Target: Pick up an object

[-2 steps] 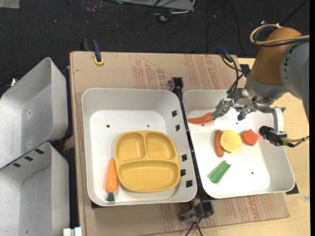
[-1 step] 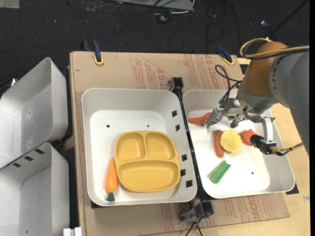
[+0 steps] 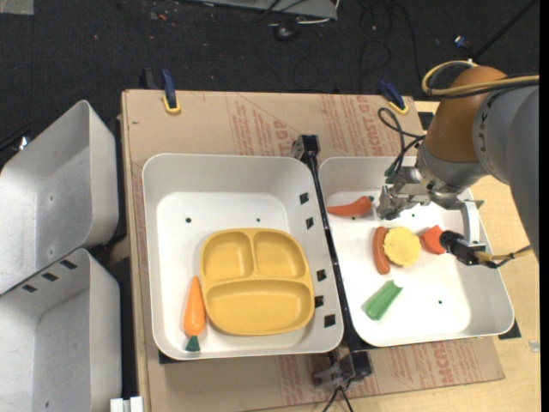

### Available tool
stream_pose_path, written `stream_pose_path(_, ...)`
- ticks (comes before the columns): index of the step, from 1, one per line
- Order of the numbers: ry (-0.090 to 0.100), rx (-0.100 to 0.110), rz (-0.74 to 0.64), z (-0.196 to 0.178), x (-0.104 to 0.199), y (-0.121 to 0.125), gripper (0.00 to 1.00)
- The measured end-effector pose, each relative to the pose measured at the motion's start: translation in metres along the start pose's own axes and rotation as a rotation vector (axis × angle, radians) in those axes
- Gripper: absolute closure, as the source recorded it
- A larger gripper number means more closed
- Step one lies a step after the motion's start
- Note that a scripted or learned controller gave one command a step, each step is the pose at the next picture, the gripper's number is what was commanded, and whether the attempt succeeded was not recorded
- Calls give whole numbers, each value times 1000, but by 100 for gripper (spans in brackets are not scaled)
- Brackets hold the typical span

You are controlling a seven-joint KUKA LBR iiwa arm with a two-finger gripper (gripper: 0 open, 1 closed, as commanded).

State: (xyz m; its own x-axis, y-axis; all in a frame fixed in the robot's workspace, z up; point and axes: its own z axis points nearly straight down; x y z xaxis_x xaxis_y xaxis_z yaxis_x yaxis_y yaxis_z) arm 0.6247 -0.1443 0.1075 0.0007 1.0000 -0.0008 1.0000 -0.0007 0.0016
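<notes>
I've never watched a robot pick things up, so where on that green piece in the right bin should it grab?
Probably across the middle of the green piece, coming straight down. It lies flat and slanted on the right bin's floor, long and narrow, so the gripper would close across its short width. It lies apart from the other toys.

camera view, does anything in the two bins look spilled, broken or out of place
Nothing stands out. The yellow divided tray sits flat in the left bin with a carrot beside it. In the right bin, the toy foods lie loose but intact: red pepper, sausage, yellow piece and green piece.
</notes>
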Motion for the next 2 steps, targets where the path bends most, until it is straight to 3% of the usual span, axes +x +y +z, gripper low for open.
stream_pose_path(2,-2,-6,-1,-102,-6,6,100)
